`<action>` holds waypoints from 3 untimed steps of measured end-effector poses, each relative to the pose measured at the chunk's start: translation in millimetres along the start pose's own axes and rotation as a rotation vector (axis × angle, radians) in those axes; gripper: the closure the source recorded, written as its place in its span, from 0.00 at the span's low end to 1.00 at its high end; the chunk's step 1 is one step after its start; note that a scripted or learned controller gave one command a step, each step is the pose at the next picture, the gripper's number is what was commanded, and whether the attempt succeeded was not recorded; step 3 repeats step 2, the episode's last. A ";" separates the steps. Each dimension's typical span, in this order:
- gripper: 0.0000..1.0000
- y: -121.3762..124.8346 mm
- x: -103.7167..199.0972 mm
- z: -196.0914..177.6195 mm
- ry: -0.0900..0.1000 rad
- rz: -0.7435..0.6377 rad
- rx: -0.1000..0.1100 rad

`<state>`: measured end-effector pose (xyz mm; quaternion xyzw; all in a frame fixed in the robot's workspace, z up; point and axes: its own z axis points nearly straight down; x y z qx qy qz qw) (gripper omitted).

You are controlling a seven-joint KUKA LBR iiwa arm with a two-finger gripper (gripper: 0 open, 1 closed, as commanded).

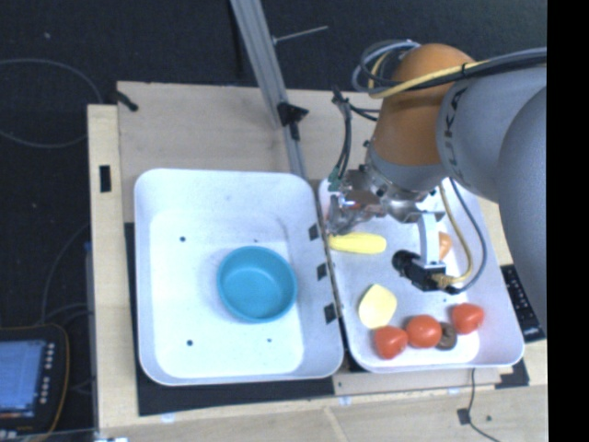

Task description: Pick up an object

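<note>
Alignment over the target is what this step needs most. The claw [343, 215] hangs low at the upper left of the right shallow white bin [492, 353], close to the wall it shares with the left shallow white bin [156, 247]. It sits just above the left end of a long yellow banana-shaped toy [358, 243]. That toy lies crosswise in the right bin and looks the likeliest thing to pick. Whether the claw is released or clenched I cannot tell, as the wrist hides it from this slant, and nothing can be seen grasped.

For a sound grip, I judge the claw should move right toward the toy's middle, since a pinch at the tapered end could squirt it sideways. It should close across the narrow width, not along the length. The bin wall on the left is near enough to catch on the way down.

A pale yellow rounded piece [377, 305] lies near but apart, so it should not interfere. Three red tomato-like toys [423, 331] sit along the bin's near edge, and a round blue bowl [257, 284] in the left bin is well apart. Both bins rest on the pale wooden counter [184, 127].
</note>
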<state>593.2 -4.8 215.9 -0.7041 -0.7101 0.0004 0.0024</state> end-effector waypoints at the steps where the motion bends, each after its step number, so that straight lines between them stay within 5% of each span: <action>1: 1.00 -16.0 50.5 3.5 0.000 0.000 0.002; 2: 1.00 -36.7 89.7 1.6 0.000 0.000 0.003; 3: 1.00 -36.7 89.7 1.6 0.000 0.000 0.003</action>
